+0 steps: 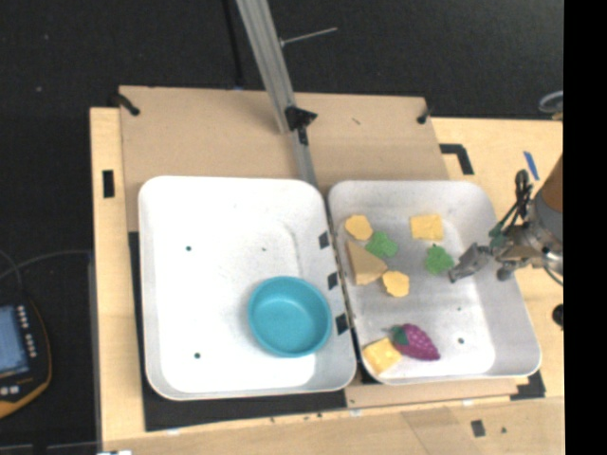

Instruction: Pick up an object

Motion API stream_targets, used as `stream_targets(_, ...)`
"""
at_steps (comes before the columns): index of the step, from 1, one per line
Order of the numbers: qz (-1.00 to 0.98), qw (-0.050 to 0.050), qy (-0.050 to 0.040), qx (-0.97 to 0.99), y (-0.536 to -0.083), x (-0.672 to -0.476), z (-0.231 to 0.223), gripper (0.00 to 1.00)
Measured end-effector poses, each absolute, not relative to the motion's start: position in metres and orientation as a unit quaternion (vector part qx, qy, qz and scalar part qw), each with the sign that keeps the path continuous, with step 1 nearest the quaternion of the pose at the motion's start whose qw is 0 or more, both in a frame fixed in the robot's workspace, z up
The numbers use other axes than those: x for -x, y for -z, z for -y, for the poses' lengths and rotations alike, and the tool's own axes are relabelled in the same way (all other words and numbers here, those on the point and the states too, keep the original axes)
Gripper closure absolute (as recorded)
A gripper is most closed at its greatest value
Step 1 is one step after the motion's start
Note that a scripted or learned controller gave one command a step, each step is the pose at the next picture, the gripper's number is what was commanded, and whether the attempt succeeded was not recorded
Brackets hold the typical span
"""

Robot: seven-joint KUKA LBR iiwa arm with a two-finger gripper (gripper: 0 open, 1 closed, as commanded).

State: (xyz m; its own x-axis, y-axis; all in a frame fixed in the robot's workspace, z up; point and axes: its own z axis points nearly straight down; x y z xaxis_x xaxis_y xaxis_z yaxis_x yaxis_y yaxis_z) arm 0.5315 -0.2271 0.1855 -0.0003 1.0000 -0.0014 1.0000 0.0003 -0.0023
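The table (237, 131) carries two white bins. The left bin (209, 226) lies well left of the jaws (462, 267), with a blue bowl (288, 316) in it. The right bin (474, 349) sits under the jaws; whether they are open or closed I cannot tell. Just left of them lies a green piece (437, 259). Farther left are yellow pieces (427, 227), another green piece (382, 245) and a tan wedge (363, 263); below-left lies a purple toy (415, 341).

Count of things in the two bins

One blue bowl (289, 316), four yellow pieces (358, 227) (427, 227) (396, 283) (382, 355), two green pieces (382, 245) (438, 260), one tan wedge (365, 263), one purple grape bunch (415, 341).
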Motion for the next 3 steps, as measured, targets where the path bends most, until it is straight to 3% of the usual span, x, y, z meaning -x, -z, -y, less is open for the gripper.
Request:
stream_targets(2, 0.707, -0.001, 0.0, 0.708, -0.101, -0.527, 0.22, 0.0)
stream_targets(3, 0.705, -0.003, 0.0013, 0.709, -0.112, -0.528, 0.221, 1.0)
